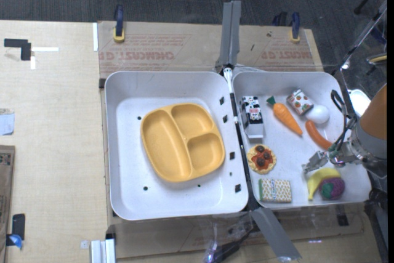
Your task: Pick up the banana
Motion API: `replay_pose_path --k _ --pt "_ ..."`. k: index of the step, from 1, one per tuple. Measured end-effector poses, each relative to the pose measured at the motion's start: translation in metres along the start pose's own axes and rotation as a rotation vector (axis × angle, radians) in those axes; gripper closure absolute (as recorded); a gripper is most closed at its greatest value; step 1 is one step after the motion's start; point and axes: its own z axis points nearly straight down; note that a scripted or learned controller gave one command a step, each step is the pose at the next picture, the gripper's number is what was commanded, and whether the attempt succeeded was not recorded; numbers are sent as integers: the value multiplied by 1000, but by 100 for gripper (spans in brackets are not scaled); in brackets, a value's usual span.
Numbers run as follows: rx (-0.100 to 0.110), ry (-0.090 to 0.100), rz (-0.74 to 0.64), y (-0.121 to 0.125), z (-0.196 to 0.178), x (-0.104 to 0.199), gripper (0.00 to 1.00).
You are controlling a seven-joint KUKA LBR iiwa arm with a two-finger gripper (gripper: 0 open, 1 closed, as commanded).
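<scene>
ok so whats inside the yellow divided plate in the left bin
The yellow divided plate in the left bin shows three compartments with nothing in them. The bin floor directly beneath the plate is covered. All the food, including the banana, lies in the right bin.

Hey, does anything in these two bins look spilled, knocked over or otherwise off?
Nothing stands out. The yellow divided plate lies flat in the left bin. In the right bin, the banana, two carrots and the other toy foods lie loose but unspilled, with the end effector just above the banana.
</scene>
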Motion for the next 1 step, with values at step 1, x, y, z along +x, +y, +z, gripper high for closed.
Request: replay_pose_path --k 1 --pt "-1 -1 -199 0 -4 -4 0"
